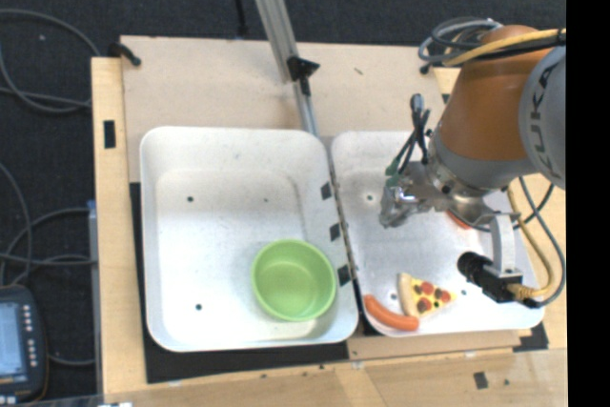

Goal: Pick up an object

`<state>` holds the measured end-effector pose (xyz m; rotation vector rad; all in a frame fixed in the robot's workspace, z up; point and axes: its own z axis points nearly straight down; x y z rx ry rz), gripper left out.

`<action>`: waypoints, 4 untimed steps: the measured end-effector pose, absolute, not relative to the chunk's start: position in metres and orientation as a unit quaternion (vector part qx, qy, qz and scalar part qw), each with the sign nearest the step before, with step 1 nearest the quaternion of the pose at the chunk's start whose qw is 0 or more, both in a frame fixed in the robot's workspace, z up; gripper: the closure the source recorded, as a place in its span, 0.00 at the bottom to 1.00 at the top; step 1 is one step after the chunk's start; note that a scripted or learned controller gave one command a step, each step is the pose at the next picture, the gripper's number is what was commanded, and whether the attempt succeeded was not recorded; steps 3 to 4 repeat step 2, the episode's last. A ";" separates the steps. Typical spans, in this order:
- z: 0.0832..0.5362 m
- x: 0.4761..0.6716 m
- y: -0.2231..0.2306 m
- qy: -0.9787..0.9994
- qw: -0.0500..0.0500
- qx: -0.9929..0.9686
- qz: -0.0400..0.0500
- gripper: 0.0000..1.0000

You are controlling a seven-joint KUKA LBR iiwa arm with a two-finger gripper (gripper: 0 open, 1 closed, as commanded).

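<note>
Green is the bowl [294, 278], upright with its mouth open to the camera, in the near right corner of the left bin [181, 205], close against that bin's wall. Both white bins sit side by side on the pale wooden surface [200, 81], and a grey metal rail [270, 0] slants across the far side down toward the gap between them. In the right bin [367, 162], the tool [394, 208] hangs low over the bin's left half, with bare floor beneath it; whether it is wide or narrow I cannot tell, and nothing shows in its grip. Along the near wall lies an orange sausage [391, 315], and just beside it a toy pizza slice [422, 295]. The arm [491, 110] covers the bin's far right part.
</note>
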<state>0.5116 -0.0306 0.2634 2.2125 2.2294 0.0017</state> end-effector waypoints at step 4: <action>0.257 0.506 0.076 0.711 0.000 0.704 0.001 1.00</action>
